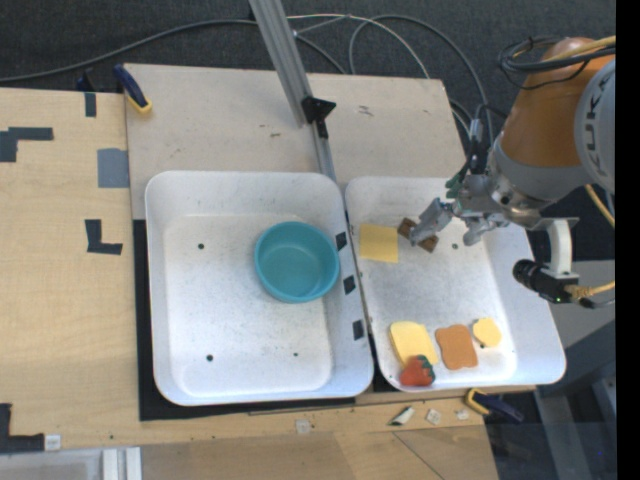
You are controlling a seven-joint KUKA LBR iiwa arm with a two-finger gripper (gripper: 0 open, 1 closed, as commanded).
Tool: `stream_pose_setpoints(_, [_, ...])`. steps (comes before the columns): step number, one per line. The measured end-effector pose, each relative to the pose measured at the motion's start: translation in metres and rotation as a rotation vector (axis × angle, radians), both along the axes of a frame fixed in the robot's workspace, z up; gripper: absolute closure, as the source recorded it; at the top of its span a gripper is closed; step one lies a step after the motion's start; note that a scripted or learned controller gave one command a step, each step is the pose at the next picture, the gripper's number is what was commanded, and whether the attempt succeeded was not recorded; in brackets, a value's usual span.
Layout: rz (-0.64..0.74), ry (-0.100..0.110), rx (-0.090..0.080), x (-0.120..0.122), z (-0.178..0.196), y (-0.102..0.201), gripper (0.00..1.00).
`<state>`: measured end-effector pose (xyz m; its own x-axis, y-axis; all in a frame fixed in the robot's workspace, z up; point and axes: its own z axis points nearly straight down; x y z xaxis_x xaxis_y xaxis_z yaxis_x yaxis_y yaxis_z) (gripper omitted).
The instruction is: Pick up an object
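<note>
My gripper (441,228) hangs low over the far part of the right bin (520,298). A small brown piece (411,229) lies right at its left tip; whether it is held is unclear. A flat yellow square (378,243) rests just left of that, near the bin's left wall. At the near end of the same bin lie a yellow piece (409,339), an orange slice (457,347), a small yellow round piece (487,332) and a red strawberry (418,372).
A blue bowl (296,260) stands in the left bin (190,348), towards its right side. A grey metal pole (290,58) slants up from the gap between the bins. Cables (400,38) trail across the dark floor behind the bench.
</note>
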<state>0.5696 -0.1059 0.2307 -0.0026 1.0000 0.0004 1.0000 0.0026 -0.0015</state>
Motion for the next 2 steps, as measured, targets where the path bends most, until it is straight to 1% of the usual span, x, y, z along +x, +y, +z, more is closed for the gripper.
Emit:
stream_pose_setpoints(1, [0.0,0.0,0.0,0.0,0.0,0.0,0.0])
stream_pose_setpoints(2, [-0.001,0.004,-0.001,0.002,-0.044,-0.001,0.0])
